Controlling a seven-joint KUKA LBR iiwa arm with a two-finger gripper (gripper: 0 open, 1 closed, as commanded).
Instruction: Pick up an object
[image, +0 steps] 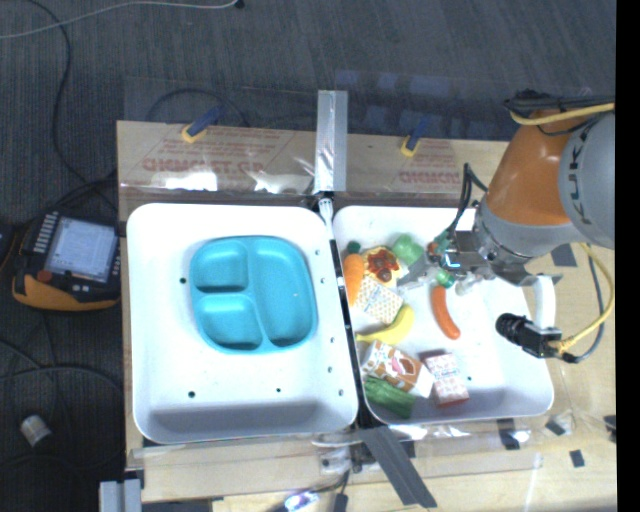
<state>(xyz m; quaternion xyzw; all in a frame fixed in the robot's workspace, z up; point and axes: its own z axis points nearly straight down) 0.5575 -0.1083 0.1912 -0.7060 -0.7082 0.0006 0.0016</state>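
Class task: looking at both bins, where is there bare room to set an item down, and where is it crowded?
Bare floor rings the blue tray in the left bin. In the right bin, only the strip right of the sausage is free; its left half is crowded.

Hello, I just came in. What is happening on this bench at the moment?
A grey robot arm with an orange band reaches in from the right, and its gripper is low over the right bin. That bin holds a pile of toy food: a carrot, a banana, a red sausage, some small boxes. The gripper is just above the sausage, but nothing is visibly held. The left bin holds a blue divided tray.
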